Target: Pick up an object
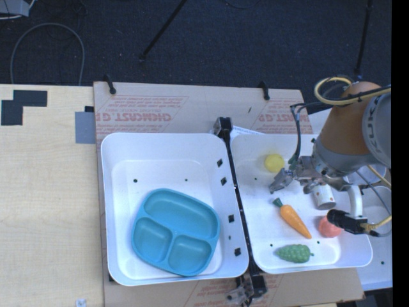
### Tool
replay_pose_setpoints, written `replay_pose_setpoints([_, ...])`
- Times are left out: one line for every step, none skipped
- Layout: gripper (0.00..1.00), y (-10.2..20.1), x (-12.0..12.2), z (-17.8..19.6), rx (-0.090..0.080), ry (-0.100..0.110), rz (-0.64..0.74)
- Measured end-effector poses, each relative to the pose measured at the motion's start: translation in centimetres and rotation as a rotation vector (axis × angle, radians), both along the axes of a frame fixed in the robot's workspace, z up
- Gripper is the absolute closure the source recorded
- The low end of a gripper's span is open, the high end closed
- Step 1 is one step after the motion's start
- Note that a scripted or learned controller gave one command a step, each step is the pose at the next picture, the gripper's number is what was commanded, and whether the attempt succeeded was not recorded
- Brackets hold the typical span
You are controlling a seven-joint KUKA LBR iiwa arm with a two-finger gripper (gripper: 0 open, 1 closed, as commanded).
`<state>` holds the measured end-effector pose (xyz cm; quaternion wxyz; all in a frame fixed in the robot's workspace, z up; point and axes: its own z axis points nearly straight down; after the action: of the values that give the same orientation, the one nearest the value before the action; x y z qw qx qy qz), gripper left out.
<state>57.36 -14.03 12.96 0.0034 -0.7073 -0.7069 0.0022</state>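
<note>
the gripper [282,183] hovers in the right bin [255,235], its state unclear. ball [274,162] at its 11 o'clock, carrot [294,219] at 5.

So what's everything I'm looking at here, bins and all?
shallow white plastic bins: two, white, side by side on the bench
blue divided plastic tray: one, blue, in the left bin
small yellow ball: one, yellow, far part of the right bin
orange toy carrot: one, orange with green top, middle of the right bin
green toy grape bunch: one, green, near edge of the right bin
pink-red rounded toy: one, right bin, right side
end effector: one, grey metal, over the right bin beside the carrot
</note>
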Motion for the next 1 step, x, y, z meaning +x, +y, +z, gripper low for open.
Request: replay_pose_setpoints([1.0, -0.12, 0.05, 1.25, 0.0, -0.002, -0.004])
